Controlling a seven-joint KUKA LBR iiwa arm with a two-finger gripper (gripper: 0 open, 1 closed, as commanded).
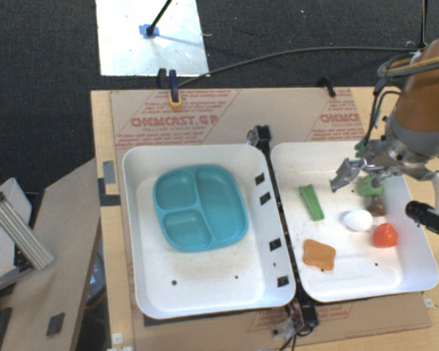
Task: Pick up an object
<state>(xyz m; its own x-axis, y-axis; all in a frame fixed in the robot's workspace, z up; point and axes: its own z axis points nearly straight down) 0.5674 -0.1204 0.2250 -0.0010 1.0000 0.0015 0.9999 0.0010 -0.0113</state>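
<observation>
Bench (201, 110): you see a tan board with red CHEMCAST lettering under both bins, and dark floor behind it.

Left bin (138, 234): white and shallow. It holds one teal divided plate (201, 207), lying flat towards the bin's far half.

Right bin (419, 271): white, set directly against the left bin. A row of black clips (272, 221) runs along the shared edge. All the loose items are in this bin.

Arm (423, 98): it enters from the right, and its orange band sits over the far right corner of the right bin.

Gripper (357, 173): it is low over the far right part of the right bin, pointing left. You cannot tell from this angle whether it is open or closed, and nothing can be seen held in it.

Items in the right bin, largest first:
- Orange chunk (319, 254), near the front and left of centre, on its own.
- Green strip (311, 202), lying lengthwise in the middle and well apart from the gripper.
- White egg (357, 219), just right of the strip's near end.
- Red ball (385, 235), just beside the egg on its front right.
- Green lump (369, 187), partly under the gripper. You cannot tell if they touch.
- Small dark brown piece (378, 207), between the green lump and the egg.

Blue and yellow clamp (172, 87): it sits on the board's far edge.
</observation>
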